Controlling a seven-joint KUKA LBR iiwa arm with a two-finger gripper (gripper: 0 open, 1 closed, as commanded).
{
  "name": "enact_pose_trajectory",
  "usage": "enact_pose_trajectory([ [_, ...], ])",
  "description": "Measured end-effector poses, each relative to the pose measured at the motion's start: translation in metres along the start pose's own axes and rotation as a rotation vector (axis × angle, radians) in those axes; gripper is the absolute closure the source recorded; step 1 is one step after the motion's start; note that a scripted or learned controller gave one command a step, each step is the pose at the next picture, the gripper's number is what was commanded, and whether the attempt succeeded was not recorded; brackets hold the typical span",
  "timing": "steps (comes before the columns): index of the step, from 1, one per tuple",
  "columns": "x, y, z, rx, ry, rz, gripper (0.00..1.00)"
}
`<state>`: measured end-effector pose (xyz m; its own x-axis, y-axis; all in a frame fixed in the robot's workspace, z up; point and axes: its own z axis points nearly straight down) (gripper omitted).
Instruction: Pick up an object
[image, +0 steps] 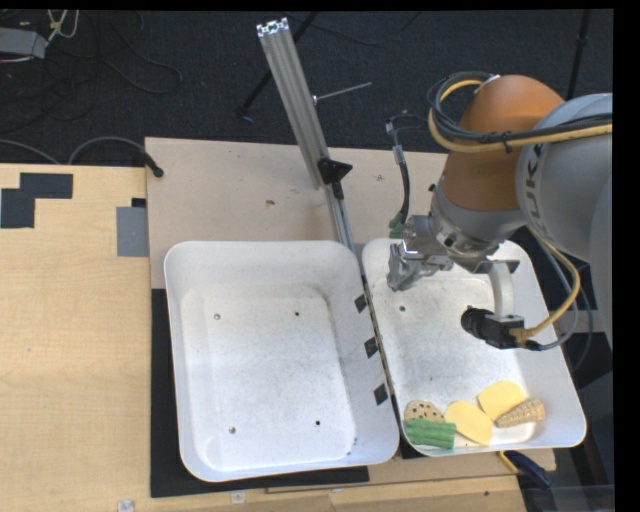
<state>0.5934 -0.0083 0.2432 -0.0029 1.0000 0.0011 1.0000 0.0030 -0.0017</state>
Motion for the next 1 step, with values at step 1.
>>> enact_pose_trajectory([
  [1, 0.0446, 0.0159, -0.0045, -0.001, -0.001, 0.0, 1.0],
])
